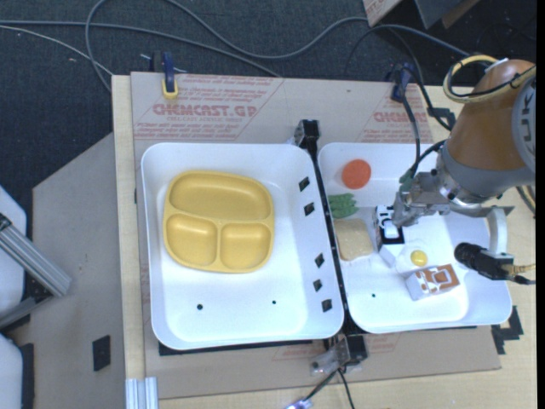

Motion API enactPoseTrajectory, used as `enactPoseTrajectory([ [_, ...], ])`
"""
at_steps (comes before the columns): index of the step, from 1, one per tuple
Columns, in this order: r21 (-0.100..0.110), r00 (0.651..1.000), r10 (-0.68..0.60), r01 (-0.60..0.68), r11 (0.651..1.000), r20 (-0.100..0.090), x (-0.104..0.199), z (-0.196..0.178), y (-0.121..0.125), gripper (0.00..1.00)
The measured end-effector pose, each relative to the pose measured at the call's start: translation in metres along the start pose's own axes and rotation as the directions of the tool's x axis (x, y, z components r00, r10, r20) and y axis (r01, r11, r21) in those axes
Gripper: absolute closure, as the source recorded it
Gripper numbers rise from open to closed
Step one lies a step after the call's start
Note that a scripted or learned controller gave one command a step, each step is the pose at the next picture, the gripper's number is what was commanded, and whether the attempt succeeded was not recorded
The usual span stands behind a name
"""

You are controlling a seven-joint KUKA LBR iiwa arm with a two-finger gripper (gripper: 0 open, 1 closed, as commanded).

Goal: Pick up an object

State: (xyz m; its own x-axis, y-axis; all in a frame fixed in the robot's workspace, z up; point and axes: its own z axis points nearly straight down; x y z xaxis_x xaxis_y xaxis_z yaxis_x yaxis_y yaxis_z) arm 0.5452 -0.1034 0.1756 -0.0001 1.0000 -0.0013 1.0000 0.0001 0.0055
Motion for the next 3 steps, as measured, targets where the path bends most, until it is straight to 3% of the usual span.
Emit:
enactPoseTrajectory([
  [2,0.000,1.000,-0.001,0.001,1.000,0.000,0.007,-0.113,0.005,1.00],
  [3,0.009,1.000,-0.005,0.005,1.000,-0.004,0.061,-0.096,-0.009,1.00],
])
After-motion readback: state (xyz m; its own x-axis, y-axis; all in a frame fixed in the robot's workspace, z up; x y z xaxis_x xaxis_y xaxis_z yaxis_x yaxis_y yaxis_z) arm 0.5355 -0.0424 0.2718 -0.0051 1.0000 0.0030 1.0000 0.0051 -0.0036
